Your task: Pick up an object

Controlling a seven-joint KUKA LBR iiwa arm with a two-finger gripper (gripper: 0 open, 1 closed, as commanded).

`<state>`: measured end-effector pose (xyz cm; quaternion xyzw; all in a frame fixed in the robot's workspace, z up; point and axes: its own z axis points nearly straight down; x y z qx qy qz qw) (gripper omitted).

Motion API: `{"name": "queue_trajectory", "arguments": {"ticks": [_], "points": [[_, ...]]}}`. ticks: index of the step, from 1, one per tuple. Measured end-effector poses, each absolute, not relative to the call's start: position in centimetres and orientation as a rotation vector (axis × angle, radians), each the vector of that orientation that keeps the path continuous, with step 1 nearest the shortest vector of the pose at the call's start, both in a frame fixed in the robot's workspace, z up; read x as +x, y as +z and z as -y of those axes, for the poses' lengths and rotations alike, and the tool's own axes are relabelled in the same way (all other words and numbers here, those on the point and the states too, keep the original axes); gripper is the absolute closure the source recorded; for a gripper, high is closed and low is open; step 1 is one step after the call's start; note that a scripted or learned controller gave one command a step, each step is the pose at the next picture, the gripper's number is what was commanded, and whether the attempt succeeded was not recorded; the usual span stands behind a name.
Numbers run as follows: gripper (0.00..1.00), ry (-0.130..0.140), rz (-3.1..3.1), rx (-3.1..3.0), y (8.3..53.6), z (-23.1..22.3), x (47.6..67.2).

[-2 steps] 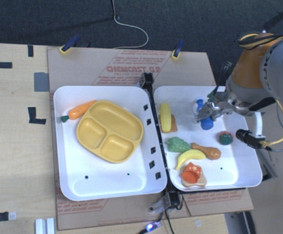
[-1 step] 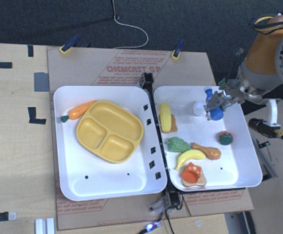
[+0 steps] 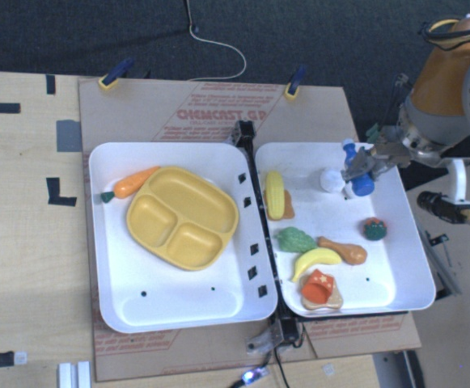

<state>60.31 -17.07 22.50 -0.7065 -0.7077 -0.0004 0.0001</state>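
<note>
Gripper (image 3: 356, 172) over far-right corner of right white bin (image 3: 404, 297), just beside a small white round object (image 3: 331, 181); can't tell its state. Yellow plastic divided plate (image 3: 183, 217) and orange carrot (image 3: 133, 183) in left bin (image 3: 109, 297).

A yellow divided plate (image 3: 184, 218) and a carrot (image 3: 133, 182) are seen in the left bin (image 3: 170, 309); toy foods are scattered in the right bin (image 3: 396, 285), the gripper (image 3: 357, 170) positioned over its upper right part.
</note>
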Motion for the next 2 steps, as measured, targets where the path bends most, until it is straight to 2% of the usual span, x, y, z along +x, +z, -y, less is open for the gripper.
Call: {"name": "queue_trajectory", "arguments": {"ticks": [2], "points": [[1.00, 0.005, 2.221, -2.216, 23.1, 9.2, 53.8]]}}
